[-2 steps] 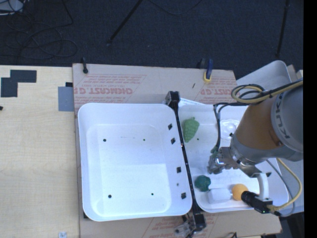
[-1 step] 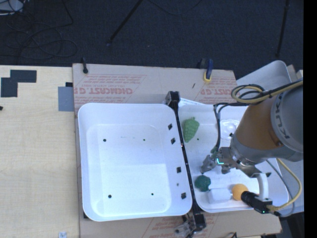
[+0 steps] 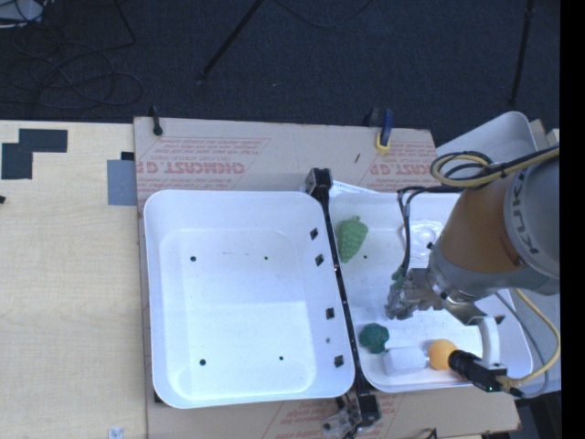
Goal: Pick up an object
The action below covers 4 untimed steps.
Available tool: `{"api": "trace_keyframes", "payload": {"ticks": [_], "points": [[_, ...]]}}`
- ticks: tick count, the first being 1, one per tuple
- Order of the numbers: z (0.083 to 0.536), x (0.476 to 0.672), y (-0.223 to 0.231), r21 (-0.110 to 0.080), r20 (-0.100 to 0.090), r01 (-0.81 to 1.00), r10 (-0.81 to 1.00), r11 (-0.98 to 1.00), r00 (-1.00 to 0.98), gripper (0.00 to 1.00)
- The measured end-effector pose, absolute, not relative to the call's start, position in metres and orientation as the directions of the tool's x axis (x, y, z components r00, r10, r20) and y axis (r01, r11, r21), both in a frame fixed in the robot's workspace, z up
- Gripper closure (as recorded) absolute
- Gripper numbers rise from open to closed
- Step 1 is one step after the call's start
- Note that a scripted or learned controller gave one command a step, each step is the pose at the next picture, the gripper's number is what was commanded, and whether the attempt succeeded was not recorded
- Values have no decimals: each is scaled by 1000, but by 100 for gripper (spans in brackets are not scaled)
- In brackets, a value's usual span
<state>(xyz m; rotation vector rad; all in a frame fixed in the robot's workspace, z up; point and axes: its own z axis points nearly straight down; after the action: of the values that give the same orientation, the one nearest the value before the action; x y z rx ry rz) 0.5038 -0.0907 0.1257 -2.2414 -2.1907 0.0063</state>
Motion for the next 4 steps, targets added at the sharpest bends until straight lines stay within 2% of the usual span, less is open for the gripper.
{"api": "trace_keyframes", "payload": {"ticks": [1, 2, 3, 4], "points": [[125, 504, -91, -9, 3, 1000, 1000, -26, 26, 0], [135, 504, -91, -10, 3, 1000, 1000, -27, 27, 100], [134, 503, -91, -11, 3, 1000, 1000, -30, 30, 0], [86, 504, -81, -2, 0, 1000, 1000, -1, 1, 0]]}}
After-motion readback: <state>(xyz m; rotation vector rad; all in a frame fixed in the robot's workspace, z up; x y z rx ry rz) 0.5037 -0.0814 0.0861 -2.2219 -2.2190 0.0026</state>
